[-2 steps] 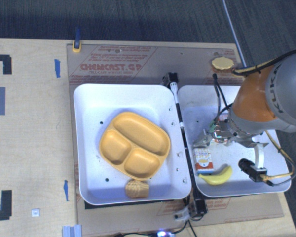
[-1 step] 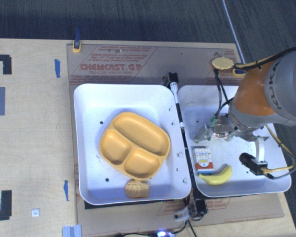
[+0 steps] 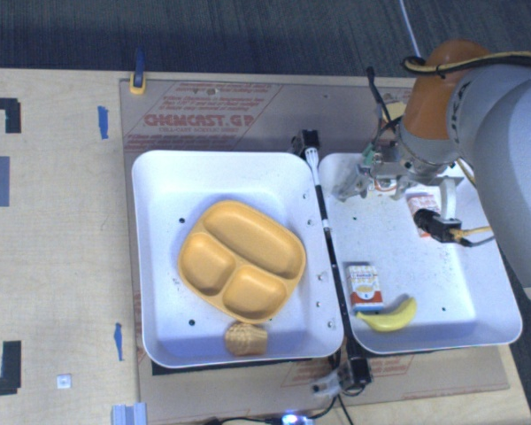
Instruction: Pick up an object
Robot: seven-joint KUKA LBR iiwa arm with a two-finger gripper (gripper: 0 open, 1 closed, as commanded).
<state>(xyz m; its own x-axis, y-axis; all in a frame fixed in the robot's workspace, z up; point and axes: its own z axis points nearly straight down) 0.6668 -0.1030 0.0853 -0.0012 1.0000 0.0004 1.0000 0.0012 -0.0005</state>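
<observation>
Tan lump: Nearest to me, a small ridged tan lump (image 3: pixel 246 337) sits in the left bin (image 3: pixel 142 264), at the middle of its near edge and just beside the yellow tray.
Banana: A yellow banana (image 3: pixel 389 315) lies on its side in the right bin (image 3: pixel 504 326), along the near edge towards the near-left corner, with both tips curling towards the far side.
Carton: A small carton (image 3: pixel 365 287) lies flat by the right bin's left edge, its near end touching the banana. It is white with an orange picture and a red and blue band. The print is too small for me to read.
Yellow tray: A three-compartment tray (image 3: pixel 241 259) fills the middle of the left bin, turned at a slant, with one long well on the far side and two smaller ones on the near side.
White item: A small white thing with red marks (image 3: pixel 422 204) lies towards the right bin's far edge. I cannot tell what it is.
Gripper: The gripper (image 3: pixel 373 182) hangs over the right bin's far-left corner, well apart from the banana and carton. I cannot tell whether it is released or clenched.
Arm: The grey arm (image 3: pixel 504 149) comes in over the right bin's far-right corner, its orange band (image 3: pixel 434 91) just above the wrist.
Writing: On the brown sheet (image 3: pixel 248 135) under the bins, beyond the left bin's far edge, I read red print: "CHEMCAST GP". The smaller lines above it are illegible.
Bench: A strip of blue tape (image 3: pixel 103 122) sits on the pale bench (image 3: pixel 53 237), left of the sheet's far-left corner.
</observation>
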